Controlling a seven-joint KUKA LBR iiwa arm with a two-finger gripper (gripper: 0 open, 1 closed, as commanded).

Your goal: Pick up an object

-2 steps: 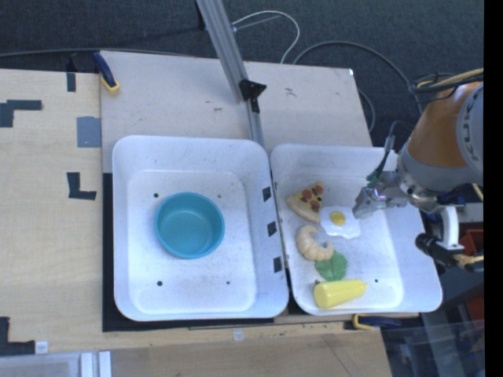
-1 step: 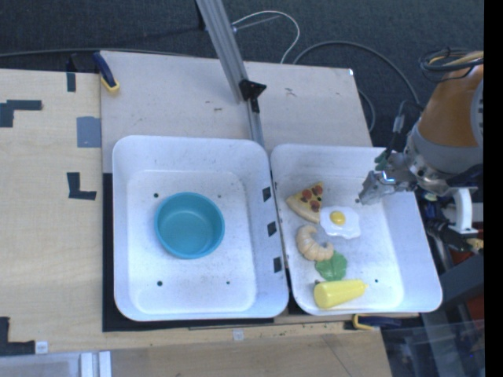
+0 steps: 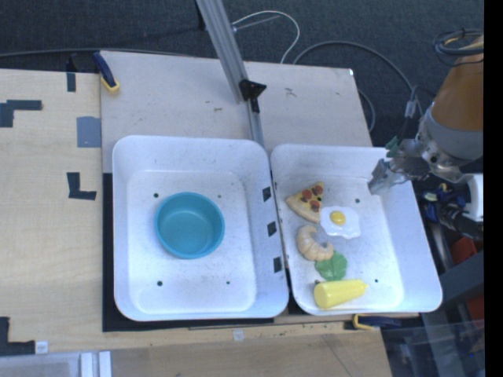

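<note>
The right bin (image 3: 409,242) holds a pizza slice (image 3: 306,201), a fried egg (image 3: 339,221), a tan croissant-like piece (image 3: 314,244), a green leafy piece (image 3: 332,268) and a yellow corn-like piece (image 3: 339,292). The left bin (image 3: 126,210) holds a blue bowl (image 3: 189,225). My gripper (image 3: 383,177) hangs over the right bin's upper right edge, up and to the right of the fried egg and apart from every object. Nothing is seen in it.
A slanted metal pole (image 3: 224,38) ends in a black clamp (image 3: 251,90) behind the bins. Cables (image 3: 314,49) lie on the dark floor at the back. A blue-and-yellow clamp (image 3: 106,71) sits at the board's back left corner.
</note>
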